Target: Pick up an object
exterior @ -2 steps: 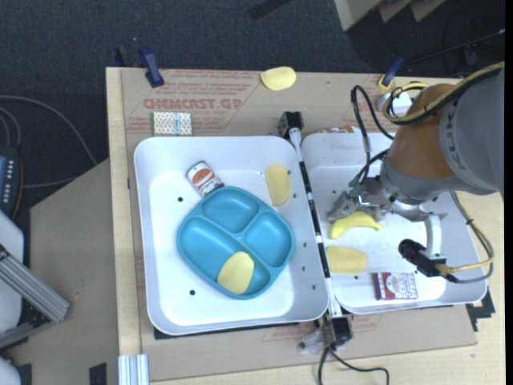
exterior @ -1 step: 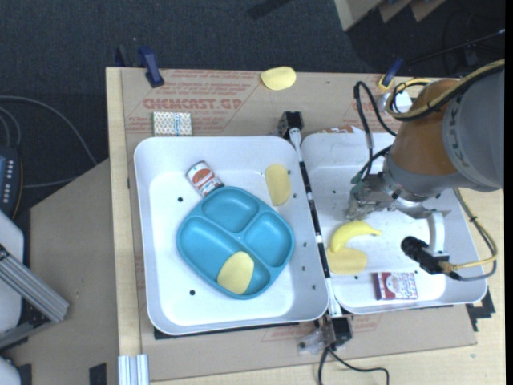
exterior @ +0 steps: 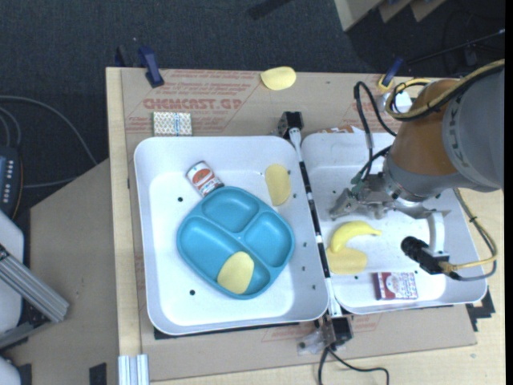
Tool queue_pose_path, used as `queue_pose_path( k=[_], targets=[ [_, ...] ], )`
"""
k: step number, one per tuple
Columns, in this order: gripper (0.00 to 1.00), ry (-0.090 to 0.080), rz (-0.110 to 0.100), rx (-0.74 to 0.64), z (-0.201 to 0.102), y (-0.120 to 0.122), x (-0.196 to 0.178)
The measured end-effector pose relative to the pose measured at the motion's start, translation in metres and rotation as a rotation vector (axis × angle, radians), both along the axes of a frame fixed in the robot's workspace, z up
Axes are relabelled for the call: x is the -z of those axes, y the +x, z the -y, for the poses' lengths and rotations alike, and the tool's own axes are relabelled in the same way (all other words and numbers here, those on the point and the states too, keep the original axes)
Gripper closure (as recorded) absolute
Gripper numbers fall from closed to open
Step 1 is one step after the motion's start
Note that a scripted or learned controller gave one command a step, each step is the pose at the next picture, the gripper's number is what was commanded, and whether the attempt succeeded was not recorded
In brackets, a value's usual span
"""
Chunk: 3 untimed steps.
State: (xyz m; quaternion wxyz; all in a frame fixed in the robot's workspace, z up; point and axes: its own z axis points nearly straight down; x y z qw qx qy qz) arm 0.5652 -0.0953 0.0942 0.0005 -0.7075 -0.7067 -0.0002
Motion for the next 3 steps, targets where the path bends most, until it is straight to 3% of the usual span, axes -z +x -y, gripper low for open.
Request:
queue_pose_path(
  k=[1, 2, 3],
  targets=[
    [0.00, 0.000, -0.002, -0.001, 0.0065, -0.0228, 0.0100],
    [1.00, 0.000, 0.001, 0.000, 0.0061, -0.0222, 0.0000],
    [0.00, 0.000, 0.000, -0.001, 0.0061, -0.0223, 0.0001]
  ],
)
